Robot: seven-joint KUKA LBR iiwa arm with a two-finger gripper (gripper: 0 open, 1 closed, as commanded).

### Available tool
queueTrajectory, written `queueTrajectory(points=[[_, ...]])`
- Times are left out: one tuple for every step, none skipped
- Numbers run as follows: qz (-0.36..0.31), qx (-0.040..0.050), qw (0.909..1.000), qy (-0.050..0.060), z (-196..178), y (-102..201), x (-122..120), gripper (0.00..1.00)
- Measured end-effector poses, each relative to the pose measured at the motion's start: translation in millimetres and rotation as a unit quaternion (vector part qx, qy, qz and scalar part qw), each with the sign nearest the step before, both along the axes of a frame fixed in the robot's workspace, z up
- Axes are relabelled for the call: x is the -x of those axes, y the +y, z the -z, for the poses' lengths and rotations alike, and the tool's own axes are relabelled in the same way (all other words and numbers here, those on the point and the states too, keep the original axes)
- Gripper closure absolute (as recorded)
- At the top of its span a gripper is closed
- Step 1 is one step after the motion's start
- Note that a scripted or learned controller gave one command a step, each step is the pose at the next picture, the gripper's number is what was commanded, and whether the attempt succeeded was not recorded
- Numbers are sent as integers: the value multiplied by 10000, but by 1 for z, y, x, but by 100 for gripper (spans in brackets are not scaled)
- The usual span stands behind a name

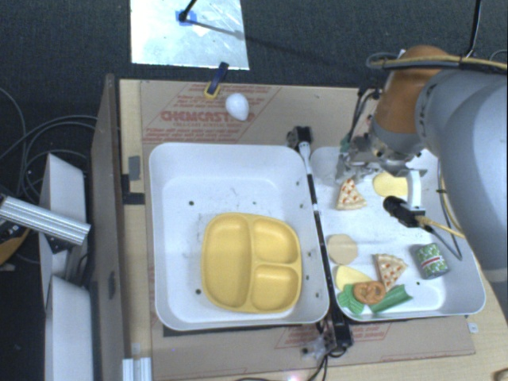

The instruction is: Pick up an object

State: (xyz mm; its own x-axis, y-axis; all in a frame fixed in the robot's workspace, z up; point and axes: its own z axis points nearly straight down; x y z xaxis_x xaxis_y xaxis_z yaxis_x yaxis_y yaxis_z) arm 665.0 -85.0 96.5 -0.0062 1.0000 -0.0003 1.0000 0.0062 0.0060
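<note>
My gripper [349, 171] hangs low over the far part of the right bin [468, 292], just above a toy pizza slice [350, 195] that lies on the bin floor. A pale yellow piece [388, 185] rests right of that slice. Nearer the front lie a tan round disc [343, 249], a second pizza slice [389, 269], a green can [431, 260], a yellow wedge [350, 277], and an orange round [369, 292] on green leaves with a green pod [397, 297]. Nothing shows between the gripper and the slice.
The left bin [182, 173] holds a yellow compartment plate [251, 261]. A white egg [236, 105] and a blue and yellow tool [215, 81] lie on the cardboard behind the bins. The bins' shared wall [313, 205] runs just left of the gripper.
</note>
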Motion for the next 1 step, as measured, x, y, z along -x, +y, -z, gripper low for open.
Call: queueTrajectory(points=[[-24, -15, 10000, -48, -139, 63, 31, 100]])
